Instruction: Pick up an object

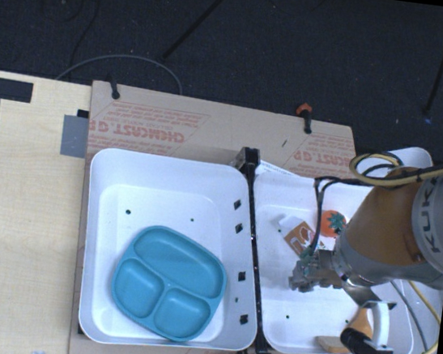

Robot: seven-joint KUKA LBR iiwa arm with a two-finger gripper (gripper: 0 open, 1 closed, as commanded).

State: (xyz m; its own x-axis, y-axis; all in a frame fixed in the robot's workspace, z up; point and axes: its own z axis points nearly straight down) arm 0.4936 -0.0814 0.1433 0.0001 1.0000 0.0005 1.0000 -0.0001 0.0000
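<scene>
My gripper (303, 276) hangs low over the middle of the right bin (282, 324), below the arm's orange band (391, 224). Just up and left of it lies a small brown object (299, 236). An orange and green object (332, 222) sits farther back, partly behind the arm's cables. A small pale piece (279, 221) lies near the bin's left wall. I see nothing between the gripper's tips; they are dark and too small to read.
The left bin (109, 189) holds a blue divided plate (167, 281). A tan wooden block (332, 344) and an orange wedge (362, 321) lie at the right bin's front right, by the arm. A black divider (248, 249) separates the bins.
</scene>
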